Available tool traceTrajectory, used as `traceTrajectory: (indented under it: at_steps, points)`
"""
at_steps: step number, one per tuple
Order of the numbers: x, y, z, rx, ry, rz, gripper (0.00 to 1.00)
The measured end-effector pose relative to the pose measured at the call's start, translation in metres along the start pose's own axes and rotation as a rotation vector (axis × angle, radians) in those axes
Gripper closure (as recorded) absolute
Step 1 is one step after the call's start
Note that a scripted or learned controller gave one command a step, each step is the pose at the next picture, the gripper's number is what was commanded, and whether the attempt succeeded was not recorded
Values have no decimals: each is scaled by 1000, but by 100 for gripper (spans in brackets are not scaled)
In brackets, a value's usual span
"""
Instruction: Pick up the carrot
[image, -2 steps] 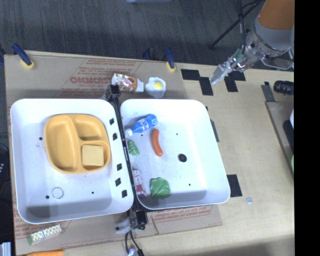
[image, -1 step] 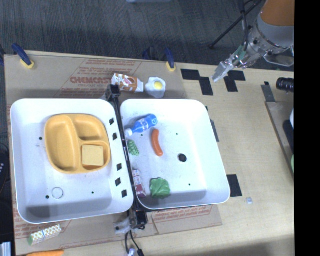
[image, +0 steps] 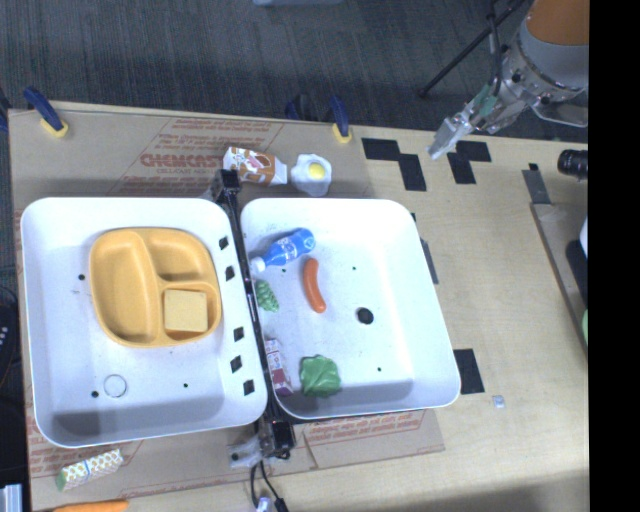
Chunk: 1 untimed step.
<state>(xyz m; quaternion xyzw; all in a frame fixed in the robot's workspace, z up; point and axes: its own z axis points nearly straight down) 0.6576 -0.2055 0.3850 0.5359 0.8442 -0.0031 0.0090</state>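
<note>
The carrot (image: 314, 285), a short orange-red stick, lies flat in the right bin (image: 400, 225), left of its middle and pointing roughly front to back. Just above it is a blue bottle (image: 285, 248). My gripper (image: 452, 133) hangs at the upper right, outside and beyond the right bin's far right corner, well away from the carrot. Nothing is between its fingers.
The right bin also holds a small green piece (image: 265, 295), a green leafy item (image: 320, 375), a small packet (image: 277, 365) and a black disc (image: 364, 317). A yellow divided plate (image: 125, 270) with a tan block (image: 185, 310) fills the left bin. An egg toy (image: 312, 172) sits behind the bins.
</note>
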Motion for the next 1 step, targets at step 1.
traceTrajectory:
  at_steps: [1]
  points:
    - [0, 1, -11, -2, -3, -4, 100]
